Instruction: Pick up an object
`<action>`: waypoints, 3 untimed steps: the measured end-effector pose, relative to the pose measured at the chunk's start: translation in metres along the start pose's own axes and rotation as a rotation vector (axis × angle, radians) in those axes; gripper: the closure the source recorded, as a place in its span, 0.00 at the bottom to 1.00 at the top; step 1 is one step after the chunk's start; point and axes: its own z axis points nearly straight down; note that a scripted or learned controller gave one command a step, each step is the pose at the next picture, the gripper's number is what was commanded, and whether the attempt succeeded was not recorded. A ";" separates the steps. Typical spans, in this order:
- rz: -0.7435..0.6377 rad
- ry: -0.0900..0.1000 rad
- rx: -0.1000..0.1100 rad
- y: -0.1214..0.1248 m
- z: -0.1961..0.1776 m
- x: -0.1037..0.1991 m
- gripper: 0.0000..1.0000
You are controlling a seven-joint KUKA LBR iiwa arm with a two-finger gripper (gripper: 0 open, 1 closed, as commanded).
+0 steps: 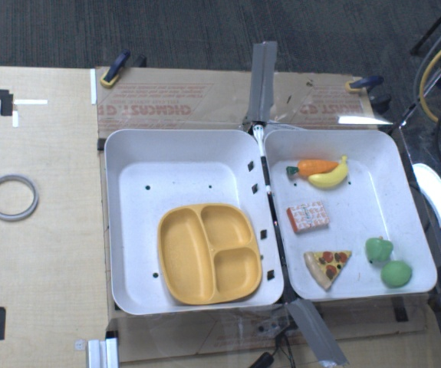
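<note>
The right bin (404, 159) carries six loose items. A carrot (316, 167) and a banana (330, 176) lie touching near the far wall, long axes running left-right. A small patterned block (308, 218) sits mid-bin, and a pizza slice (327, 267) lies nearer the front rim, its tip toward the front. Two green pieces (379, 249) (396, 274) sit at the front right corner, just beside each other. The left bin (128, 205) holds a yellow divided plate (208, 253).

State of the jaws: cannot tell. No item is grasped or lifted; all rest on the bin floor.

Judgement: with the arm entering from the right, the green pieces lie nearest its side. The block stands well apart from its neighbours, likely the cleanest pick.
</note>
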 end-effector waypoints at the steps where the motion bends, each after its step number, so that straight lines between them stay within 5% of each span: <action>1: -0.376 -0.001 -0.001 -0.006 0.003 -0.015 1.00; 3: -0.992 -0.002 0.002 -0.028 0.016 -0.010 1.00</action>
